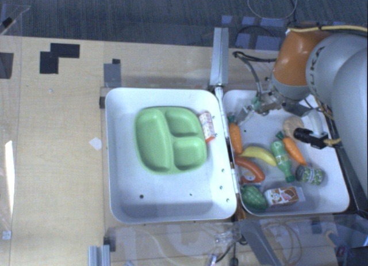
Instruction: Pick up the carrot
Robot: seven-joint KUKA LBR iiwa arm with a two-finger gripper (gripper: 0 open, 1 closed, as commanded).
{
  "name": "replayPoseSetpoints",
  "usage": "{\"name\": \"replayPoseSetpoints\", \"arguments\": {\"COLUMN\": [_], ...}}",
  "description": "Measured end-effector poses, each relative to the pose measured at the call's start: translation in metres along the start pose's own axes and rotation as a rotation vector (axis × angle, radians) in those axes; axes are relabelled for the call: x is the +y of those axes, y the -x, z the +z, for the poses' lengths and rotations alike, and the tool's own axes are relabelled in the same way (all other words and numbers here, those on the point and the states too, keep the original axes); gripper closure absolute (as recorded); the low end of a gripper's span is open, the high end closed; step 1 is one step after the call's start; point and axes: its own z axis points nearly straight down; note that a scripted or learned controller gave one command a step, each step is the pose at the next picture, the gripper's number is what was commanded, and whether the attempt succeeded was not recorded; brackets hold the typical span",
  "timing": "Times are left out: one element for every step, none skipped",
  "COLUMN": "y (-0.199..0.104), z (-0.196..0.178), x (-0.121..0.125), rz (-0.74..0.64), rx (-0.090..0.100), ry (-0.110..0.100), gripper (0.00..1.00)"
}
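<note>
The gripper (265, 105) is small and blurred against the right bin (339, 201), so I cannot tell its state. The carrot (235, 137) lies against that bin's left wall, beside the banana (259, 155); the arm (322, 57) hides the bin's far corner.

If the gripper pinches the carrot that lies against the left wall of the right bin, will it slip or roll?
The carrot looks like smooth, stiff plastic, so it may slip. Its round, tapered body could roll, though the bin wall beside it probably limits that.
</note>
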Motion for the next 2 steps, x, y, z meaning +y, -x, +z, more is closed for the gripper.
{"name": "replayPoseSetpoints", "arguments": {"y": [0.005,0.023], "z": [-0.001,-0.002], "x": [-0.012,-0.074], "rz": [-0.473,-0.480], "rx": [0.000,-0.004], "ry": [-0.003,0.006], "gripper": [0.00,0.00]}}
